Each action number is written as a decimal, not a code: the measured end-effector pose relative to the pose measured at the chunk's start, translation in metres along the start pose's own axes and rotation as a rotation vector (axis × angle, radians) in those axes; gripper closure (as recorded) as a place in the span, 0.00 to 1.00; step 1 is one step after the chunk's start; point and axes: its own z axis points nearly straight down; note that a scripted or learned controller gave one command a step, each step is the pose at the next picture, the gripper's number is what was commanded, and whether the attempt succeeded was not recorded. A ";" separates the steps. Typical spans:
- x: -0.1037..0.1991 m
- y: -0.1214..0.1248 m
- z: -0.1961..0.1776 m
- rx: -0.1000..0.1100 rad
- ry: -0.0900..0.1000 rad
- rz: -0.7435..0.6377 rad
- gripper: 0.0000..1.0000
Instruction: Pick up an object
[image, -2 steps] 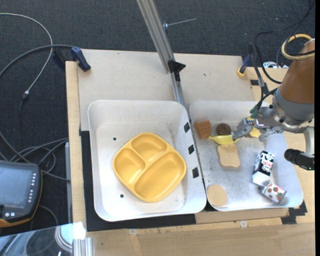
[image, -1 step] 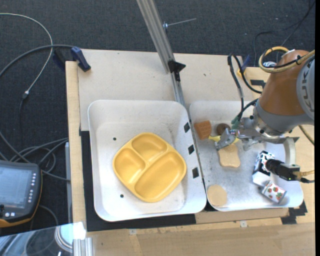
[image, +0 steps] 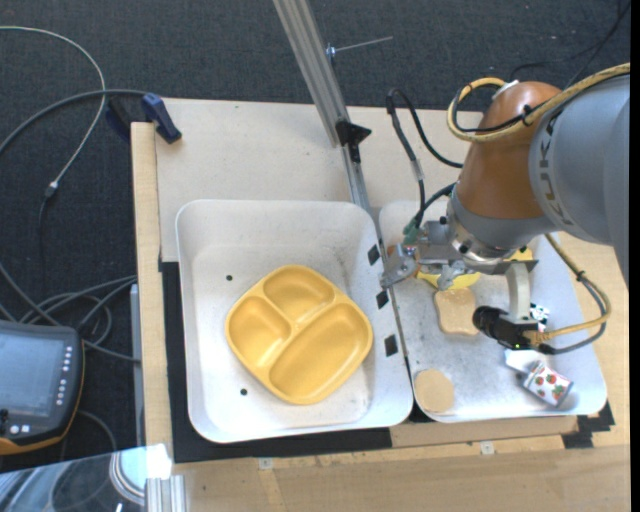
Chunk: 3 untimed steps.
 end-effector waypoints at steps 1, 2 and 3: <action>-0.005 0.000 -0.011 -0.002 -0.002 0.006 1.00; 0.037 0.024 0.001 0.001 -0.002 0.004 1.00; 0.101 0.021 -0.027 -0.001 -0.001 0.001 1.00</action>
